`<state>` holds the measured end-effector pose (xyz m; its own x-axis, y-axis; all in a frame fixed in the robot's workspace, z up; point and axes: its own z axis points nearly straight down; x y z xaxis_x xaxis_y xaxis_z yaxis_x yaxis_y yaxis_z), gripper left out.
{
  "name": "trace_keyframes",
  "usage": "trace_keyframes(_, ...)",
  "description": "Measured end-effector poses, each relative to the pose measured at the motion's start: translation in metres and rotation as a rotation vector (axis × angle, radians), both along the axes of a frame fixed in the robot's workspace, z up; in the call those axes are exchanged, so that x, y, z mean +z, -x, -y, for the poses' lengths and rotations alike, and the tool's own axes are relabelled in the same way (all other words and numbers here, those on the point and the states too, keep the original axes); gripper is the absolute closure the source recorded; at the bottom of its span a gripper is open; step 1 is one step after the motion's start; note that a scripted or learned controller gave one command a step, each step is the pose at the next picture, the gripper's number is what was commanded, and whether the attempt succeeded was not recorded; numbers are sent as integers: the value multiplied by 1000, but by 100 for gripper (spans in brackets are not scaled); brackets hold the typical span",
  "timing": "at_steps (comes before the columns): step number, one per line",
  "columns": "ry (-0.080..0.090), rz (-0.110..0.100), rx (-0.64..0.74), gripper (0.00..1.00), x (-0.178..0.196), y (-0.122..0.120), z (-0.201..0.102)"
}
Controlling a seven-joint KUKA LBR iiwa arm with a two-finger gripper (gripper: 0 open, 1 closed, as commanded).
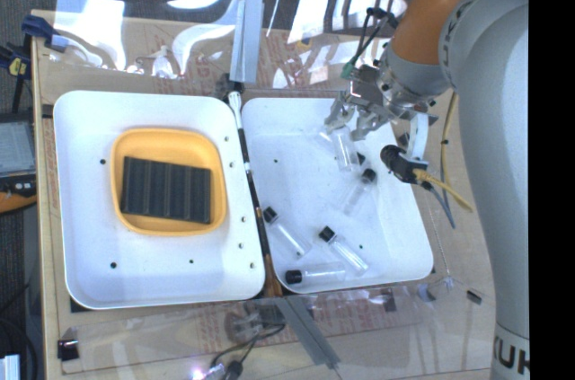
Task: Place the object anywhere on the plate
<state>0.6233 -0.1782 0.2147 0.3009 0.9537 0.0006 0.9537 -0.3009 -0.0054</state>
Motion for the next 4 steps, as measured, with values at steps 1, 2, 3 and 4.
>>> trace_keyframes(1, -1, 0, 382, 100, -33, 56, -58)
trace_keyframes(2, 1, 3, 460, 100, -23, -11, -115)
trace_keyframes(3, 0, 1, 537, 100, -24, 61, -165)
trace_keyframes(4, 0, 1, 535, 0, -24, 61, -164)
